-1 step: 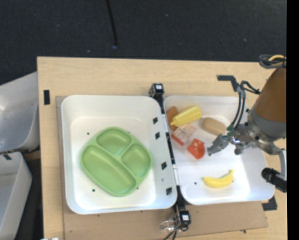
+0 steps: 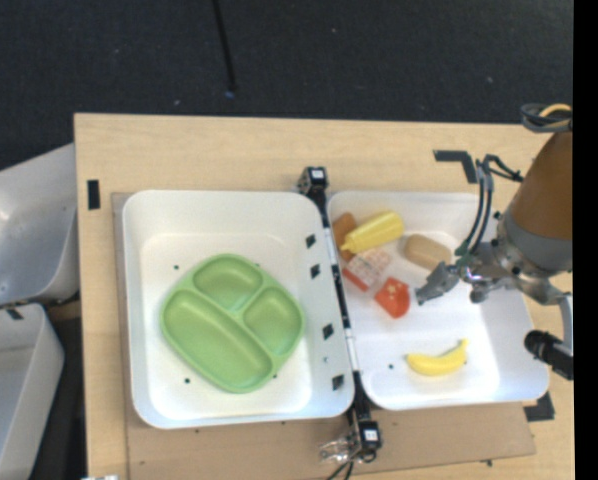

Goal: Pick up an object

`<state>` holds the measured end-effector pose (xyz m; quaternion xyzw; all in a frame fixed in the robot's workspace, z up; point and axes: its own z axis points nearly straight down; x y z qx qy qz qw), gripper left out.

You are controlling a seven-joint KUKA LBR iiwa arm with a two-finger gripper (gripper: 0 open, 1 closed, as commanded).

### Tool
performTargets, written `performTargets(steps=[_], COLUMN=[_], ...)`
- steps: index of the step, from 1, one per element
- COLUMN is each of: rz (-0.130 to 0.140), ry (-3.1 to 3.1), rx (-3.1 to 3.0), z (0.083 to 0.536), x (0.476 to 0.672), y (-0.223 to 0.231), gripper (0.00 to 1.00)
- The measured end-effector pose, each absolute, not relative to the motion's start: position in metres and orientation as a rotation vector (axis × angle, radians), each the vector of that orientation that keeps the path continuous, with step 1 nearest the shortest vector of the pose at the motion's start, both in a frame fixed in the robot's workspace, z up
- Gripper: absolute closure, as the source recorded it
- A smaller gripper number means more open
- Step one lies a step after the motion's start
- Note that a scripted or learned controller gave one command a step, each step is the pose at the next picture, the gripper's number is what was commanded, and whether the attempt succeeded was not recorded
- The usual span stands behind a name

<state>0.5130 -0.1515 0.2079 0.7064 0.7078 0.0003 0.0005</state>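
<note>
1. At the bottom of the frame, the near edge of the pale wooden counter carries two shallow white bins side by side, with a small black clip at their lower junction.
2. In the right bin, closest to the bottom edge, a yellow banana lies alone on the white floor, curved upward at its right end.
3. In the left bin, a green divided plate with three compartments sits left of centre in the frame.
4. Higher in the right bin, a red piece lies just beside a clear wrapped item with red print, both near the divider between the bins.
5. The hand hangs at the right of the frame, above the bin floor, just right of the red piece and below a tan rounded object. Its dark fingers point left; I cannot tell how far apart they stand, and nothing shows between them.
6. The grey arm with its orange band rises at the right edge.
7. Farther up, a yellow corn-like object rests beside a brown item.
8. Beyond the counter, dark floor fills the top.
</note>
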Motion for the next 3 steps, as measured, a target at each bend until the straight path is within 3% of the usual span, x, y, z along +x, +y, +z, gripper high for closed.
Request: performTargets(steps=[2,3], rz=[-0.005,0.002], ry=[2.221,2.211], rx=[2.225,2.23], z=[0.098,0.111], x=[0.514,0.515], y=[-0.151,-0.151], gripper=[0.0,1.0])
